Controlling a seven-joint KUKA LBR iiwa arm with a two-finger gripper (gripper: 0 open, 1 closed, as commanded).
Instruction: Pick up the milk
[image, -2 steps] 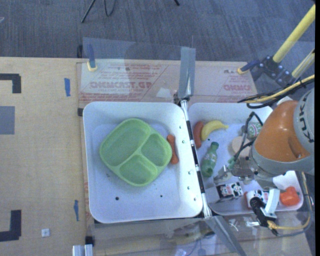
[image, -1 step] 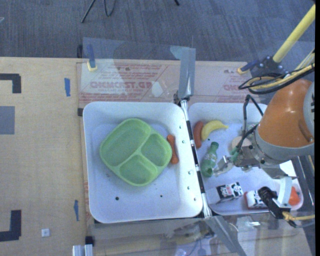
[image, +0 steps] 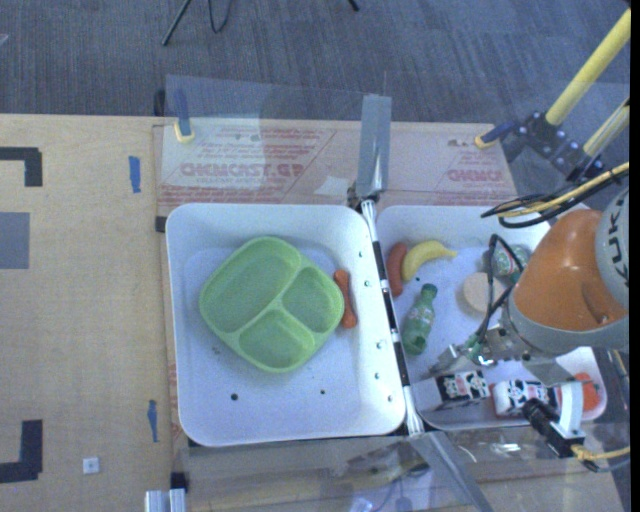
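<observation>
The gripper (image: 478, 352) hovers in the right bin (image: 440, 228), just above what appears to be the milk carton (image: 462, 386) lying near the green bottle (image: 419, 318); its finger state cannot be told.

A: Where does the camera sit?

B: High above the bench (image: 80, 300), looking down at a slant, so a strip of floor (image: 400, 50) shows along the top.

A: What does it take in?

B: Both bins whole: the left bin (image: 190, 300) near the middle of the frame, the right bin (image: 455, 225) toward the right side.

A: And the arm (image: 572, 275)?

B: It comes in from the right and stands closest to the lens, covering part of the right bin.
</observation>
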